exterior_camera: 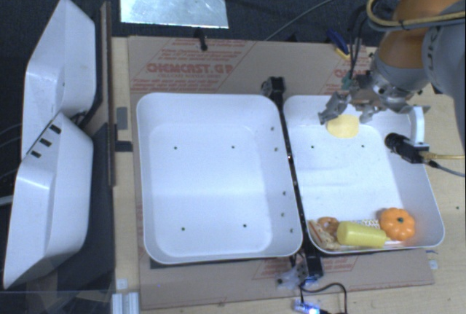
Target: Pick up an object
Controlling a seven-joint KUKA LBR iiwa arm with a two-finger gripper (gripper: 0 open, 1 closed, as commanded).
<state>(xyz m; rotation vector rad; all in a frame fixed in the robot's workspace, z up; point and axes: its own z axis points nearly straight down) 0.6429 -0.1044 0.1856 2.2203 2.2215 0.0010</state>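
Three small things sit nearest the viewer, lined along the near wall of the right bin [349, 181]. A brown twisted piece [325, 227] is at its near left corner. A yellow cylinder [360, 234] lies just beside that, and a small orange pumpkin [397, 223] sits toward the near right corner.

At the far end of that bin, the grey and orange arm [419, 50] reaches in. Its hand [348, 114] is low over a pale yellow piece [344, 128] lying on the bin floor. The two fingers are spread apart above the piece's far edge and grasp nothing.

The pick looks lined up but not made: closing and lifting are left. The three near things are well apart from the piece. The bin's far wall is close behind it and may hamper the fingers. The left bin [211, 174] lies alongside the right bin.
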